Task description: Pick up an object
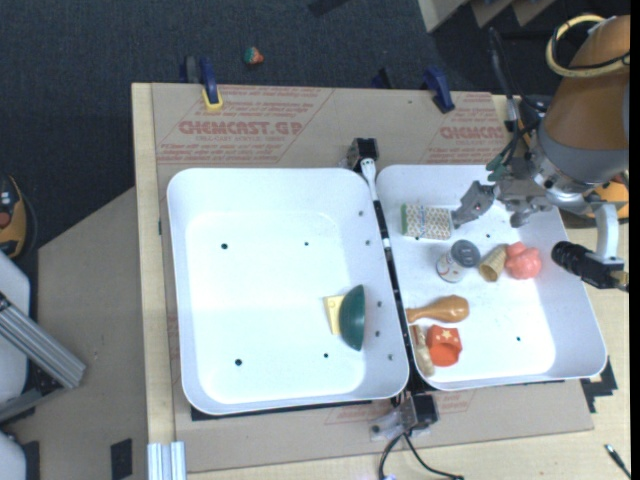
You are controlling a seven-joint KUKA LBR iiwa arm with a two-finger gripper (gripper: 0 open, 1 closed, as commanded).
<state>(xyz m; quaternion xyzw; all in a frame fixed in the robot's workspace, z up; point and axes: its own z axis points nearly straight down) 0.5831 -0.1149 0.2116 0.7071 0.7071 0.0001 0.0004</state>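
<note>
The arm comes in from the right, and its gripper [497, 211] hangs open over the back of the right bin [570, 353] with nothing between its fingers. Just below it lie a grey round can [460, 257], a tan cone [492, 264] and a pink lump [523, 261]. A green and white patterned block [427, 221] lies to the gripper's left. Nearer the front are an orange pear-shaped piece [441, 311] and a red object [444, 345].
The left bin [250, 268] holds a dark green and yellow object [346, 315] near its right wall. A black divider clip [364, 152] sits between the bins at the back. Blue clamps [208, 74] hold the board's rear edge.
</note>
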